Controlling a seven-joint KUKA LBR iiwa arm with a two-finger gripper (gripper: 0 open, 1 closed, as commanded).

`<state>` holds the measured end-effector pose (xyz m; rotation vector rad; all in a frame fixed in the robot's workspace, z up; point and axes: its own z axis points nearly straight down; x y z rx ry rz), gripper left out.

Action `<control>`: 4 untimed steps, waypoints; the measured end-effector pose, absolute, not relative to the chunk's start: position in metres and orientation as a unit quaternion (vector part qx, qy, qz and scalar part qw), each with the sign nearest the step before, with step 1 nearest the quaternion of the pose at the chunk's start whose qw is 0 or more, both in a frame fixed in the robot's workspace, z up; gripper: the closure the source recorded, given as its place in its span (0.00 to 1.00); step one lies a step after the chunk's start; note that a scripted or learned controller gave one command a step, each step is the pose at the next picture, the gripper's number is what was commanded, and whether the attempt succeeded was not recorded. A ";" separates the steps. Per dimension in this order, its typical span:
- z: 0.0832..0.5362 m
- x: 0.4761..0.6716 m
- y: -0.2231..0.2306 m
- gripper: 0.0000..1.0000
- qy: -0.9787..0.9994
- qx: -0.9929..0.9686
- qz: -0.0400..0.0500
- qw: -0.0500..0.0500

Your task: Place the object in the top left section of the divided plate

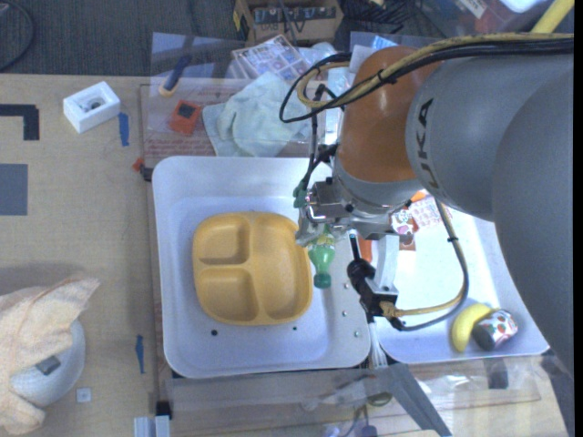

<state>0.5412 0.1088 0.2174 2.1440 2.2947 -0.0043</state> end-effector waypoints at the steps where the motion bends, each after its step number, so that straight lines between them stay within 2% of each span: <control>1: 0.204 0.504 0.170 1.00 0.722 0.692 -0.004 -0.002; 2: 0.226 0.515 0.184 1.00 0.711 0.703 -0.002 0.000; 3: 0.252 0.608 0.202 1.00 0.717 0.697 -0.002 0.000; 4: 0.258 0.555 0.180 1.00 0.756 0.655 -0.003 -0.001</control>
